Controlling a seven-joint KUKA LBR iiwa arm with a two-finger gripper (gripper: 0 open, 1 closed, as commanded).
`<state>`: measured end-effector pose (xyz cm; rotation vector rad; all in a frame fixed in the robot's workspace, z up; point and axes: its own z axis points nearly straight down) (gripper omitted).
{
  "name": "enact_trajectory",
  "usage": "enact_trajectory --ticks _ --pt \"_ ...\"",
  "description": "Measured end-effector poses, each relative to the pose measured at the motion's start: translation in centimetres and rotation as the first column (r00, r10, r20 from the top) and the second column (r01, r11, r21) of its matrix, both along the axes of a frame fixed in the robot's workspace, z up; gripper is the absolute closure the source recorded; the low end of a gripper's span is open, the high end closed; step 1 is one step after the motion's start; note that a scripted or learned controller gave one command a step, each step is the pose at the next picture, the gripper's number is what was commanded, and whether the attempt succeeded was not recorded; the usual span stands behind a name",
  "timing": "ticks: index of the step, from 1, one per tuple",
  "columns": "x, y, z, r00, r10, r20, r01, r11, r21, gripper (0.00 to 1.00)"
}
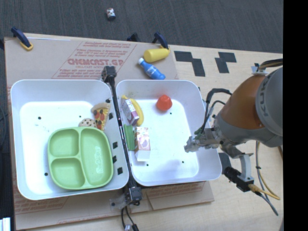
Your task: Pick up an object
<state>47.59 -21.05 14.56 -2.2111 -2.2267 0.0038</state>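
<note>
My gripper (191, 145) hangs over the right side of the right bin (192, 89), above bare white floor, with nothing seen between its fingers. A red ball (164, 103) lies at the bin's back, well to the upper left of the gripper. Along the bin's left wall lie a banana (136, 109), a dark wrapped packet (128, 112), a green strip (129, 132) and a small pink and white box (143, 142). The grey arm with its orange band (245, 110) comes in from the right.
The left bin (19, 129) holds a green divided tray (80, 157), a pizza slice toy (100, 115) and a cookie (87, 122). Behind the bins, on the cardboard, lie a yellow object (155, 55) and a blue bottle (151, 70).
</note>
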Motion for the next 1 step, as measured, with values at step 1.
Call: enact_trajectory --ticks 1 --pt "0.12 -0.02 6.66 1.0 -0.002 0.005 0.002 1.0 -0.001 1.0"
